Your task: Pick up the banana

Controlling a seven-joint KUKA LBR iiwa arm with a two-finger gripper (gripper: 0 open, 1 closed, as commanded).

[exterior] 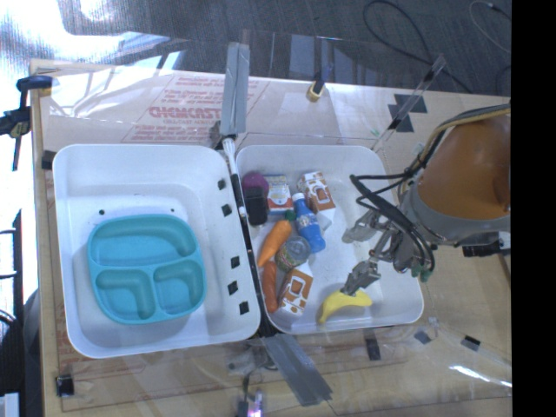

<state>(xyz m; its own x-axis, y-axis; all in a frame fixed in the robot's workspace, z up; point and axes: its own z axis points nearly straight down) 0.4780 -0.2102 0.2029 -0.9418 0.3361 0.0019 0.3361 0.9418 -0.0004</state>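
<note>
The banana [344, 305] lies near the front wall of the right bin [395, 315] with the gripper [360, 276] poised just above, its 2 fingers spread and empty, and I'd worry they skid off the curved peel.

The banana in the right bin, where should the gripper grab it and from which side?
Probably from above, across the banana's thick middle. It lies flat and curved near the bin's front wall, with a carton on its left, so side approaches look cramped.
</note>
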